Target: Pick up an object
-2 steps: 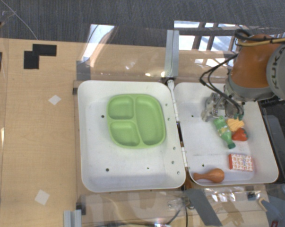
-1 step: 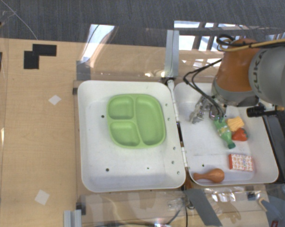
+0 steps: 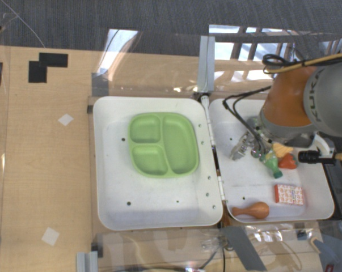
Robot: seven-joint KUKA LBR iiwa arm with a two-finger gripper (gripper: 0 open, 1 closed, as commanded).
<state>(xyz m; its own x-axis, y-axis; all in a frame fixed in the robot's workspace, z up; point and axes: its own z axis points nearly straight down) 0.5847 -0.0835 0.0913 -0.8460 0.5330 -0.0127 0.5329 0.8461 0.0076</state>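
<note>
I see the gripper point(image 3: 243, 149) low in the right bin point(image 3: 233, 174), its metal fingers point(image 3: 239, 151) angled down-left toward bare white floor — whether they are spread or pressed together I cannot tell, and nothing shows between them. Candidate objects sit just right of it: a green piece point(image 3: 270, 164) touching an orange-red piece point(image 3: 287, 162), with a pale yellow bit point(image 3: 281, 149) just above, all tucked against the wrist. The green piece's long axis runs roughly upper-left to lower-right; the others are too small to call. Nearer the front edge lies a small red-and-white patterned box point(image 3: 288, 194), flat, long axis left-right, close to the bin's right wall. A brown pear-shaped wooden item point(image 3: 251, 210) lies along the front rim, thick end right, narrow end pointing left, nearly touching that rim. Open floor in this bin is left of and below the gripper, toward the divider. The left bin point(image 3: 111, 208) holds a green three-compartment plate point(image 3: 162, 144), centred, a bit toward the back, with wide bare margins all round — its compartments hold nothing I can see. The arm point(image 3: 307, 103) covers the right bin's upper right corner.
</note>
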